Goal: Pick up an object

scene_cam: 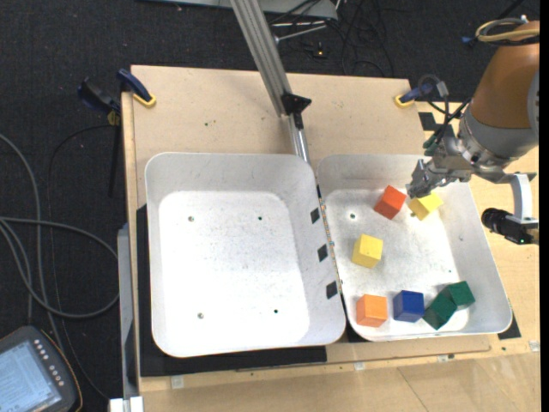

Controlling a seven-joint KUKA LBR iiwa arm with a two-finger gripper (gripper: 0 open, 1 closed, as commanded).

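Gripper (pixel 423 189) low at right bin's (pixel 489 269) far edge, over small yellow block (pixel 425 204); finger state: cannot tell. Orange-red cube (pixel 390 202) just beside it. Risk: off-centre closing nudges either block away.

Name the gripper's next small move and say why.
Probably a short straight lift to test the grasp. The gripper sits low at the right bin's far side with a yellow block at its tip, close beside an orange block; a firm hold isn't visible.
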